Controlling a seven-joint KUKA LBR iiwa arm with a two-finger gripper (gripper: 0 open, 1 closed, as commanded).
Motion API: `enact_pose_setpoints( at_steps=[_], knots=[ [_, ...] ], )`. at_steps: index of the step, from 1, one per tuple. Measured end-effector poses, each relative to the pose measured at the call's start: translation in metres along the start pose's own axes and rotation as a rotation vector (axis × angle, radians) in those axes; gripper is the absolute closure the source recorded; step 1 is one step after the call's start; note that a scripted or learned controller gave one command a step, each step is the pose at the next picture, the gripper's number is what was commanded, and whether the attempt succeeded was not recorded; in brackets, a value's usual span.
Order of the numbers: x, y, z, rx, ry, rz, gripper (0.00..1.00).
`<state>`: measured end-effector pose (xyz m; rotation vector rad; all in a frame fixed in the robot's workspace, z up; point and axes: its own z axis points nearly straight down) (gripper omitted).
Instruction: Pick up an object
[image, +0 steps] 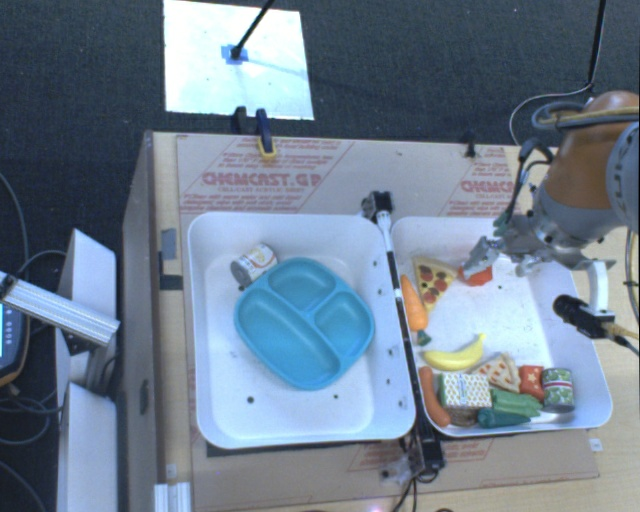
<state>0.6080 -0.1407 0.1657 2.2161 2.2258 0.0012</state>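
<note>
In the right bin (598, 395), end effector (483, 262) gripping red piece (478, 274), pizza slice (434, 279) beside.

Plate (304, 322) in left bin (215, 400), can (254, 264) behind.

bench (300, 165): brown board top with red lettering. directly on it, two shallow white bins side by side, left bin (215, 400) touching right bin (590, 385).

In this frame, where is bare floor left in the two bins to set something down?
Left bin: bare floor along the near edge and the left wall, around the blue plate and can. Right bin: bare middle between the pizza slice, banana and right wall. Crowded: its near corner, around the green vegetable.
</note>
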Motion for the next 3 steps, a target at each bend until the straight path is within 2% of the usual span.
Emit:
enact_pose_setpoints(
  at_steps=[1, 2, 3],
  knots=[
    [0.020, -0.065, 0.082, 0.001, 0.000, 0.003, 0.00],
    [0.008, 0.057, 0.080, 0.018, -0.001, -0.001, 0.00],
    [0.010, 0.059, 0.070, 0.005, -0.003, -0.002, 1.00]
  ],
)
